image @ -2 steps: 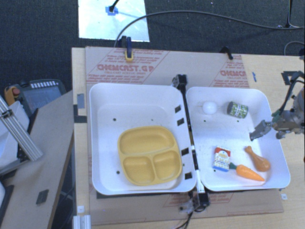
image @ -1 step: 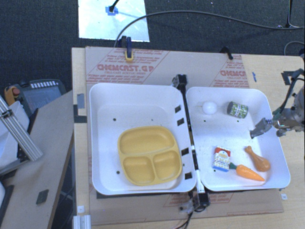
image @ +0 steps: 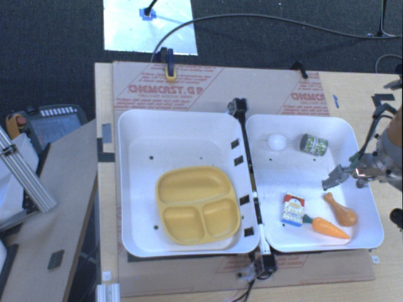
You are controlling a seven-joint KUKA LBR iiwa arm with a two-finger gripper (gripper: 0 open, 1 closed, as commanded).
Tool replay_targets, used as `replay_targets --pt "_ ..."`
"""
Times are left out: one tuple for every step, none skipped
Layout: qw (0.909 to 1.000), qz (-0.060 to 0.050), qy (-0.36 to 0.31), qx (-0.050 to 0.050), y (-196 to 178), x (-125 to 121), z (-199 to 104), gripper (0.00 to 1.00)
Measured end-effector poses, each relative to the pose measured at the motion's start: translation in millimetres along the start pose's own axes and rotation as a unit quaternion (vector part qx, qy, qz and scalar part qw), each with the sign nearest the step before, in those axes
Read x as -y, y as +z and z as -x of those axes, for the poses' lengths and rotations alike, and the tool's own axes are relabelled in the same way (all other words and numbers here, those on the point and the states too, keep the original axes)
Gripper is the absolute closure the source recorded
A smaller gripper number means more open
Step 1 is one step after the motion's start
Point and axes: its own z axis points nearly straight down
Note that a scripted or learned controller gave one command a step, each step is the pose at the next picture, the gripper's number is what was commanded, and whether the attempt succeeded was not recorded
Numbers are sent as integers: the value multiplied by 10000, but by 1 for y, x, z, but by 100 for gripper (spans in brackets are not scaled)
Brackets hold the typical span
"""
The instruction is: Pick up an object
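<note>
right white bin, hand above drumstick, carrot

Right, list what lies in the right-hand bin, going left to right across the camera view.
White ball → small carton → green can → carrot → chicken drumstick. The carton's place is close to the ball's; the gripper sits above the drumstick.
</note>
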Motion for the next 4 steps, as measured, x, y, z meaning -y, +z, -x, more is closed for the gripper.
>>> replay_targets --pt "10000 -4 -2 -5 51 4 -10 0" --pt "10000 16 9 3 110 6 -4 0" --pt "10000 29 -3 8 97 4 -4 100" --pt "10000 40 -18 13 43 -6 -10 100"
